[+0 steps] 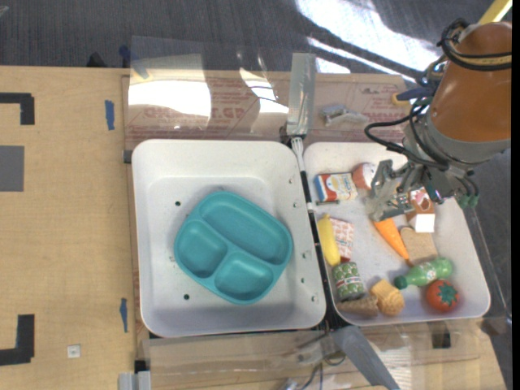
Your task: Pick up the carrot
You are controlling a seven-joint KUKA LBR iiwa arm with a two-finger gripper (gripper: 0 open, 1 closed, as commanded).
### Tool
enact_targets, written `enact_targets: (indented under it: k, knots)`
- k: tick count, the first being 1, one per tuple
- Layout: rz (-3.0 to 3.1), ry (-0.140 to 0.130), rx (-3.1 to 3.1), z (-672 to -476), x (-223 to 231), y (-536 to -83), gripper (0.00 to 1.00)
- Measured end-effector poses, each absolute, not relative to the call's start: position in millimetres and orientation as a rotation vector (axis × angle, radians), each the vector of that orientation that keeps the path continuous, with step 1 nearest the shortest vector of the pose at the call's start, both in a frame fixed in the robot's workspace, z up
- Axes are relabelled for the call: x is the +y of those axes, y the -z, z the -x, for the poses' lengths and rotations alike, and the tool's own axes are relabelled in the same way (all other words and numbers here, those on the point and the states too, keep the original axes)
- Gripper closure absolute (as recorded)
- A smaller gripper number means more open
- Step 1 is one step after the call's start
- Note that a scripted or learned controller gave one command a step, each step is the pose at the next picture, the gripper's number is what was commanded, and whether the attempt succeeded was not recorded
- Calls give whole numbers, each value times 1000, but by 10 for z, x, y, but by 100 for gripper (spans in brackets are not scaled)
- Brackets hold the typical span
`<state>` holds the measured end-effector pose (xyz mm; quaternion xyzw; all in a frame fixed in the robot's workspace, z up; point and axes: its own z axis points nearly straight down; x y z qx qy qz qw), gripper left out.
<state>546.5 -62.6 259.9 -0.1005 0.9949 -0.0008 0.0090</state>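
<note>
One grey arm with an orange band point(479, 80) entering from three o'clock, wrist bent down over the upper half of the right-hand shallow white bin point(479, 295), black cables looped around the wrist. Metal two-finger gripper point(388, 205) hanging at the end of it, fingers point(382, 181) pointing down and toward eight o'clock, tips low above the bin floor. Jaws somewhat parted, nothing seen between them, though degree of opening hard to judge from this angle. One orange tapered plastic carrot point(392, 237) lying flat in the same bin, just at five o'clock of the fingertips and close to touching them; contact impossible to confirm. Long axis running from ten o'clock to four o'clock, broad end up-left beside the gripper, narrow tip down-right toward one tan toast-like slice point(418, 246). Around it, counted singly: one red-and-white small carton point(335, 187) at ten o'clock of the carrot, one yellow corn-like piece point(328, 240) at nine o'clock, one dark green can point(348, 281) at seven o'clock, one brown cone-shaped pastry item point(388, 297) at six o'clock, one green bottle-shaped toy point(422, 273) at five o'clock, one red tomato point(441, 296) beyond it. Two bins in all, side by side; in the left-hand white bin point(154, 177), one teal three-compartment plastic plate point(234, 244).
</note>
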Motion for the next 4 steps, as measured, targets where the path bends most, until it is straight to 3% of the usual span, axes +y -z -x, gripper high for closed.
enact_targets:
  k: [1, 2, 3, 4]
  knots:
    - [994, -6, 2985, -5026, -990, -1286, 100]
    - [1005, 11, 2956, -5138, -562, -2776, 100]
    - [1000, 4, 2960, -5140, -558, -2831, 100]
    - [1457, -2, 2779, -5088, 173, -2568, 100]
